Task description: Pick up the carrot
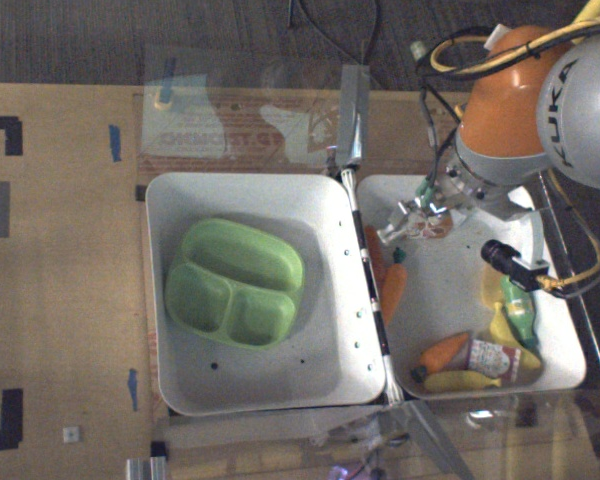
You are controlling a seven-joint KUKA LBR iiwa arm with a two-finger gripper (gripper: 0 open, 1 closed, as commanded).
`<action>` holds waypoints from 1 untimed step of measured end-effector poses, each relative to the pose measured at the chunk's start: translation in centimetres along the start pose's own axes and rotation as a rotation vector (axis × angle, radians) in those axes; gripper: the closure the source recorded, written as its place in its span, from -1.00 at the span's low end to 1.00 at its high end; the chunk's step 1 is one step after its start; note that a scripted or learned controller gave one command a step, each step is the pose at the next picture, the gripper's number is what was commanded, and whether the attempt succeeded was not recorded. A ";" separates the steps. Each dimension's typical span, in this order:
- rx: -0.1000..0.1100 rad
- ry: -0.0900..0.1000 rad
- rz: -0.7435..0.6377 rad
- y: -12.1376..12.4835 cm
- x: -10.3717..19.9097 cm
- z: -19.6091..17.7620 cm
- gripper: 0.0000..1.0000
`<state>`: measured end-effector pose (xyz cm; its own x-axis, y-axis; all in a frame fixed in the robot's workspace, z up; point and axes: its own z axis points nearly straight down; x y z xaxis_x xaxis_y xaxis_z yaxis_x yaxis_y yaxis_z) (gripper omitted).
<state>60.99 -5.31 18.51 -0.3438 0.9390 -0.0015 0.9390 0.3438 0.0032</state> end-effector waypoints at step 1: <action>0.002 0.002 -0.193 -6.3 -5.2 3.0 -1.00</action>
<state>56.85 -12.34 15.53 -0.5179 0.8554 -0.0001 0.8554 0.5179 0.0011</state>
